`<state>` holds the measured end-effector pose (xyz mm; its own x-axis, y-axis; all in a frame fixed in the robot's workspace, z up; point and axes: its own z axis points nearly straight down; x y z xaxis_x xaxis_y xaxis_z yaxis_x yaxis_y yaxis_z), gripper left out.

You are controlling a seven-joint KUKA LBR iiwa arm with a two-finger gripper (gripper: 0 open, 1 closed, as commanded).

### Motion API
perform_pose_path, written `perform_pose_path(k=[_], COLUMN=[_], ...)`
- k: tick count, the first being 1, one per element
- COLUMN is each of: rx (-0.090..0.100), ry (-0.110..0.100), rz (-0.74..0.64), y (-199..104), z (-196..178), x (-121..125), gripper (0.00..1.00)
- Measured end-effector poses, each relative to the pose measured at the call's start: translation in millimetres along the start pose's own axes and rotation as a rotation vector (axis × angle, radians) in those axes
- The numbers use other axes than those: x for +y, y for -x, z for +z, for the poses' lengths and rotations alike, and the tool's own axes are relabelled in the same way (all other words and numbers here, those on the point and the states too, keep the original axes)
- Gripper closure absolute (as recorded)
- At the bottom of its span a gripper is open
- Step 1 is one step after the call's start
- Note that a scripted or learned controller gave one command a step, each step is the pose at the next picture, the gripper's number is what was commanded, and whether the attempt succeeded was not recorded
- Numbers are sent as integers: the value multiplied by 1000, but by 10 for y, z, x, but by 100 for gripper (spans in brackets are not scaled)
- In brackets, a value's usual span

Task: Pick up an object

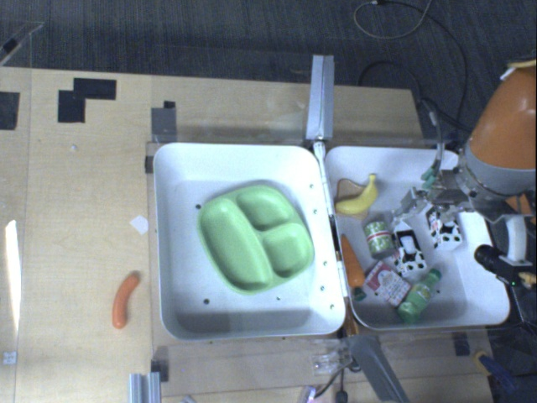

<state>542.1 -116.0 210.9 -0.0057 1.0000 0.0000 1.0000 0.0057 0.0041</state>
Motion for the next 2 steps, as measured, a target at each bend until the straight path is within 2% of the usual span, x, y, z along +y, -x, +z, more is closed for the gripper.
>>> perform_pose_path(k=[1, 2], rx=[-4, -2], ry=[12, 2], rz=[-64, 135], y=[328, 845], z=[1210, 245], x=[173, 496], gripper=[0, 0])
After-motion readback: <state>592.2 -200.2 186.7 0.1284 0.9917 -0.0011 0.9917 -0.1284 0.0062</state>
